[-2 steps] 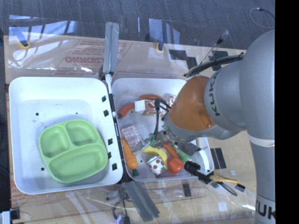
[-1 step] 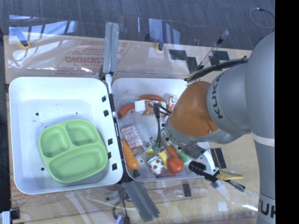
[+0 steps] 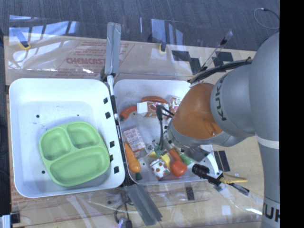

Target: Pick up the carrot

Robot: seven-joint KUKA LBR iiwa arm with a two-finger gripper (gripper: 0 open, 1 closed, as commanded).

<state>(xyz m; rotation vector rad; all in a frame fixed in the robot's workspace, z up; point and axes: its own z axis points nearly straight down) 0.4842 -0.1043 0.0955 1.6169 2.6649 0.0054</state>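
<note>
The carrot [image 3: 132, 158], orange and elongated, lies along the left wall of the right bin [image 3: 124, 86], near its front corner. My gripper [image 3: 160, 127] reaches down into the middle of that bin as a thin dark shape below the orange wrist band. It is up and to the right of the carrot and apart from it. Nothing shows as held. The arm's bulk hides the right side of the bin.
Around the gripper lie a pinkish packet [image 3: 134, 139], a sausage [image 3: 153, 100], a red chili [image 3: 127, 112], a small white box [image 3: 160, 169], a yellow piece [image 3: 162, 155] and a red-orange vegetable [image 3: 178, 168]. The left bin [image 3: 28, 99] holds a green divided plate [image 3: 102, 137].
</note>
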